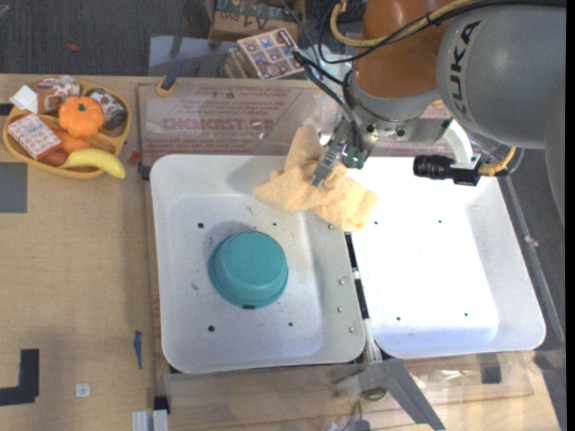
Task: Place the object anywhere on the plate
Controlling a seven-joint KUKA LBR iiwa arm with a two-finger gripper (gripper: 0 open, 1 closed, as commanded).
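While the grey KUKA arm with its orange band [409, 25] reaches in over the far edge of the bins, its two-finger gripper [322, 174] points down and to the left into a crumpled pale yellow cloth [314, 191]. The cloth is bunched up around the fingertips, with one fold rising behind the fingers and the rest spreading below them. It appears to be pinched between the closed fingers, though the tips are small and partly buried in the fabric, so the grip is not fully plain.

Taking the left white bin [180, 330] as the landmark: the cloth lies at its far right corner, draped over the rim and spilling across the seam onto the near edge of the right white bin [449, 277] beside it. The round teal plate, turned like a shallow bowl [249, 268], sits inside the left bin, near its middle, well apart from the cloth and nearer the camera.

Beyond the left bin's left side, on the wooden bench [72, 285], stands a yellow dish of toy food [67, 128] with an orange pumpkin and a banana.
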